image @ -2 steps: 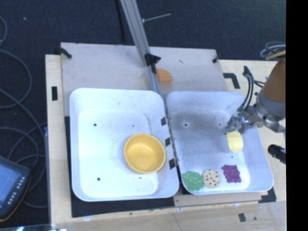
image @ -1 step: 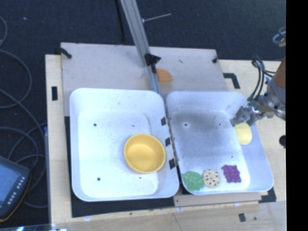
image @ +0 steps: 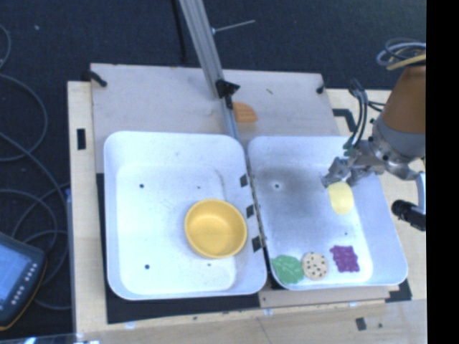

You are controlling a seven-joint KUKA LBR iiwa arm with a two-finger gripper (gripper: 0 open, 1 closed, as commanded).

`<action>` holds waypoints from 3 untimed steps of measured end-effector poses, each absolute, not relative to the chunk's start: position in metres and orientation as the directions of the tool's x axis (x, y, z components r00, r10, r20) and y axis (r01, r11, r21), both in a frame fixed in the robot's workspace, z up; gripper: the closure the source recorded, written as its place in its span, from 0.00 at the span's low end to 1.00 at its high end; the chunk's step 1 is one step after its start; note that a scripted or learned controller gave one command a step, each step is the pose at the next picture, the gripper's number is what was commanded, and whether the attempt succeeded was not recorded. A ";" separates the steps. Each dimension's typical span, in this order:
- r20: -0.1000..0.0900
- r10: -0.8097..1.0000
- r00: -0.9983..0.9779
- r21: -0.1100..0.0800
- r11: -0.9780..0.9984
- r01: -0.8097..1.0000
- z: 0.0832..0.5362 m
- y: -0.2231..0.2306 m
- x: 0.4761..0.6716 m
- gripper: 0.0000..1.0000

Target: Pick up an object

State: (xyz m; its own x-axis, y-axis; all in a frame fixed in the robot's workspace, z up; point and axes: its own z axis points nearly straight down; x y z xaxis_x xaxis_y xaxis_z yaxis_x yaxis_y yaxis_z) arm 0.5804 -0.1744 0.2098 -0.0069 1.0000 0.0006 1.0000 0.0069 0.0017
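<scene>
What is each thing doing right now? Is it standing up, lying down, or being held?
Yellow bowl: upright, open side up, in the left bin.
Yellow lemon-shaped piece: lying in the right bin, just below the gripper.
Green piece: lying flat at the right bin's near edge.
Cookie: lying flat beside the green piece.
Purple piece: lying flat beside the cookie.
Gripper: low over the right bin; grip unclear.

Bowl (image: 214,228) sits in the left bin (image: 143,156) toward its right edge, while three small pieces (image: 315,264) line the right bin (image: 287,163) along its front edge.
</scene>
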 end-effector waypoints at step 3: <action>0.002 1.000 -0.008 0.003 0.008 1.000 0.236 -0.019 0.624 1.00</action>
State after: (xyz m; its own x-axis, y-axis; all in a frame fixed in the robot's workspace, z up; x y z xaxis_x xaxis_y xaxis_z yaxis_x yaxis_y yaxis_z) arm 0.6238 -0.0192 0.2357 -0.0082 1.0000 0.0019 1.0000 0.0082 0.0029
